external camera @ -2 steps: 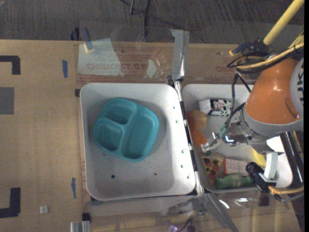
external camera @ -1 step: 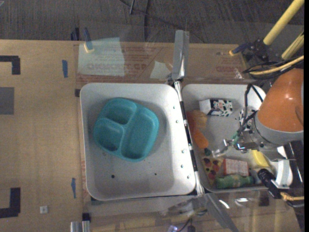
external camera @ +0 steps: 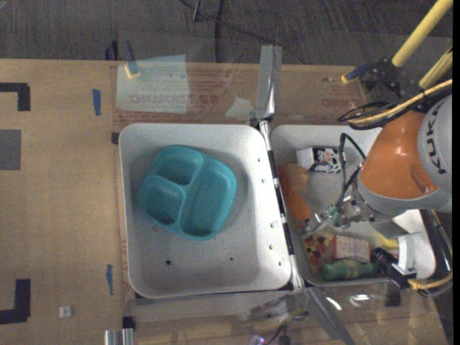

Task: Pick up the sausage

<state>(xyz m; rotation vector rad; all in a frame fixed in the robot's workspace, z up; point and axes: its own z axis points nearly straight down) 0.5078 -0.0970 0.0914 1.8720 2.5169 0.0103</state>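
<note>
End effector [external camera: 332, 218] is low inside the right bin [external camera: 287, 136], over its middle; whether it is open, or has hold of anything, cannot be told. Sausage [external camera: 295, 191], orange, lies just left of the end effector near the bin's left wall, long axis running from upper left to lower right. A green bottle [external camera: 348, 269] lies below the end effector. In the left bin [external camera: 154, 275], a teal divided plate [external camera: 188, 192].
</note>
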